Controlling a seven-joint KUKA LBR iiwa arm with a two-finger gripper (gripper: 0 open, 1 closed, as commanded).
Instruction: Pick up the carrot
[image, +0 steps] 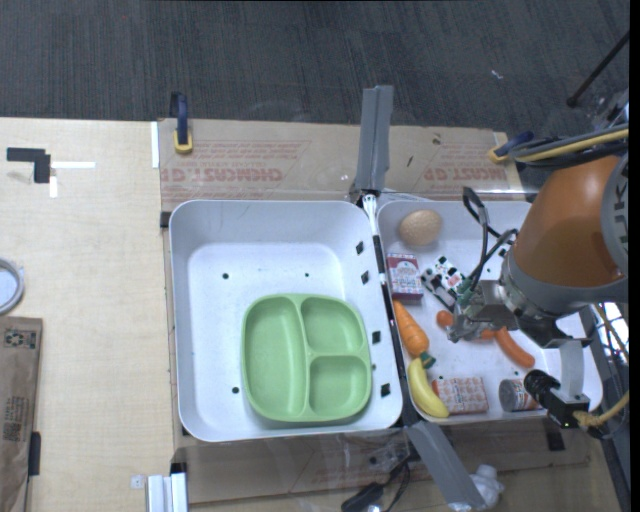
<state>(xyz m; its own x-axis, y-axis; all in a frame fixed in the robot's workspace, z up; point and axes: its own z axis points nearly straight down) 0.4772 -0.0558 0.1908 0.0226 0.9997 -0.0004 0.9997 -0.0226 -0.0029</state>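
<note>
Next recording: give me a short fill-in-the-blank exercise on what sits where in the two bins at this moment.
1. The green divided plate lies in the ____ bin.
2. The carrot lies just above the ____, near the right bin's left wall.
3. The egg sits at the right bin's ____ end.
4. The tool is over the ____ bin.

Missing words: left; banana; far; right

You look down on pale wood tabletop. Dark grey carpet floor beyond far edge. Brown cardboard sheet along back. Even, soft light.
</note>
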